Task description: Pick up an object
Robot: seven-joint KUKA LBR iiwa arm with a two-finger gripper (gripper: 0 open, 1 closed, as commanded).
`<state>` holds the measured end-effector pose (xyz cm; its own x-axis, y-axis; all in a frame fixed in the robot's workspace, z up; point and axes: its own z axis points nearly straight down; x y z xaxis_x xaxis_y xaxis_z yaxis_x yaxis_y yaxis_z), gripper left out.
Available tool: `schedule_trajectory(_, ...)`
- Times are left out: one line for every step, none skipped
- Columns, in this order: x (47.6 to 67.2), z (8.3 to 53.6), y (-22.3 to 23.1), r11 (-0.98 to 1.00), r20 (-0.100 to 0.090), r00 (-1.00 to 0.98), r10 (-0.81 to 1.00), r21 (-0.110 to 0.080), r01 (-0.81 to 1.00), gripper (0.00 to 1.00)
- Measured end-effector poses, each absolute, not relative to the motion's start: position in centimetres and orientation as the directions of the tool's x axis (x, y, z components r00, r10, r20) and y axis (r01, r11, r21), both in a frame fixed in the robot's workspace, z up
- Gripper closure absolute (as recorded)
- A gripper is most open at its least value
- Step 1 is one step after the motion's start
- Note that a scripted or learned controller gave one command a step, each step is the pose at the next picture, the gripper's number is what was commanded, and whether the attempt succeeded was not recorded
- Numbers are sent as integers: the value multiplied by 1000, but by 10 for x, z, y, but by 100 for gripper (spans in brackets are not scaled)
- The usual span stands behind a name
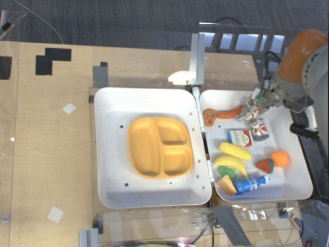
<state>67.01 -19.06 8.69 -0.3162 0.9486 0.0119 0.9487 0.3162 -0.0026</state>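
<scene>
The right bin (295, 138) holds several toy foods. Among them are an orange handled tool (221, 115), a small carton (239, 137), a red and white can (259, 130), a corn cob (235, 151), a banana (230, 162), a blue bottle (250, 183), a strawberry (264, 164) and an orange (280, 159). My gripper (255, 107) is low over the bin's back part, just above the can and at the right end of the orange tool. I see nothing clearly held in it.
The left bin (110, 138) carries a yellow divided tray (159, 147). A metal post (197, 55) stands behind the wall between the two bins. The arm's orange band (303, 50) hangs over the right bin's far right corner.
</scene>
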Motion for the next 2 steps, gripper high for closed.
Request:
schedule_trajectory(670, 87, -191, 316, 11, -315, 949, -3, 949, 0)
schedule_trajectory(671, 100, -194, 319, 3, -319, 948, 0, 948, 100)
